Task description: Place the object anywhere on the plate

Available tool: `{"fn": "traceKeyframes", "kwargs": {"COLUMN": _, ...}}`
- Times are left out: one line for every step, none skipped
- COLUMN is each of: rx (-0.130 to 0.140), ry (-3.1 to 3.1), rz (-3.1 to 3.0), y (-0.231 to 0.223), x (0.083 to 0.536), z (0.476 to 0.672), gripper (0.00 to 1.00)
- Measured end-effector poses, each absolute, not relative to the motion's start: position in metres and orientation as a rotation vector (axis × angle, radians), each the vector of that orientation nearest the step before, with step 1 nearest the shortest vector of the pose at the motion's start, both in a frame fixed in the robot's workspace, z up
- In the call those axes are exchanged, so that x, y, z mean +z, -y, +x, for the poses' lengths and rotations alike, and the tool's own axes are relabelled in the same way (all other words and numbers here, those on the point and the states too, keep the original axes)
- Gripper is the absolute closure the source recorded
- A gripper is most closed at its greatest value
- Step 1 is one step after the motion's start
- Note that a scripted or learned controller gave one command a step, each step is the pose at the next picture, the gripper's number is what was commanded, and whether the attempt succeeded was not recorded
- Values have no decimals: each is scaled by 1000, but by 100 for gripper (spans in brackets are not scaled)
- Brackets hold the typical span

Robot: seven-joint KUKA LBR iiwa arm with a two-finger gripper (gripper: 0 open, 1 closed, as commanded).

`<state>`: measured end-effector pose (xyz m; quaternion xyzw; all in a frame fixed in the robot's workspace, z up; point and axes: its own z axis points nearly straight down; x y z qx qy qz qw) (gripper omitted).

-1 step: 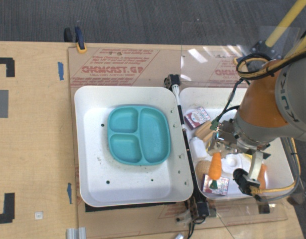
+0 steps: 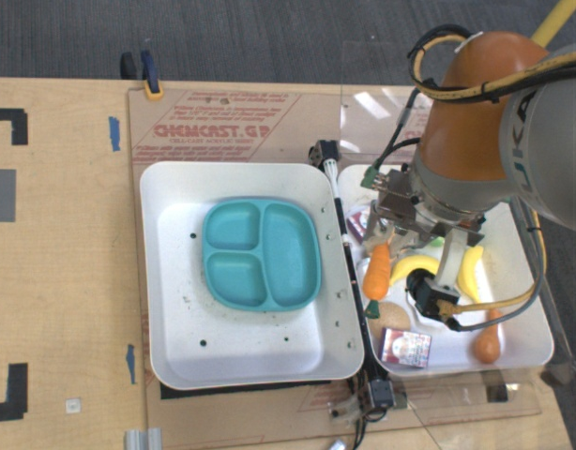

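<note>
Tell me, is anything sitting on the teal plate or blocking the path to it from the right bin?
Nothing visible sits on the teal plate; its three compartments look bare. Between it and the right bin, where the gripper hangs over the carrot and banana, stand only the two bins' adjoining rims.

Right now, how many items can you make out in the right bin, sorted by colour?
Orange: 2, a carrot and a smaller piece near the bin's front corner
Yellow: 2, a banana and a curved piece
Tan: 1, a roundish lump
Red and white: 1, a packet
Total: 6; the arm may hide more.
</note>
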<state>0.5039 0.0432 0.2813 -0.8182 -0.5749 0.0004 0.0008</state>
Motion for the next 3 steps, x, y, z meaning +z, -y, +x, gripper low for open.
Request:
{"fn": "traceKeyframes", "kwargs": {"rx": 8, "ry": 1479, "rz": -2773, "y": -151, "x": 278, "z": 519, "gripper": 100}}
{"fn": "traceKeyframes", "kwargs": {"rx": 9, "ry": 1479, "rz": -2775, "y": -149, "x": 279, "z": 520, "gripper": 0}}
{"fn": "traceKeyframes", "kwargs": {"rx": 9, "ry": 1478, "rz": -2775, "y": -149, "x": 279, "z": 520, "gripper": 0}}
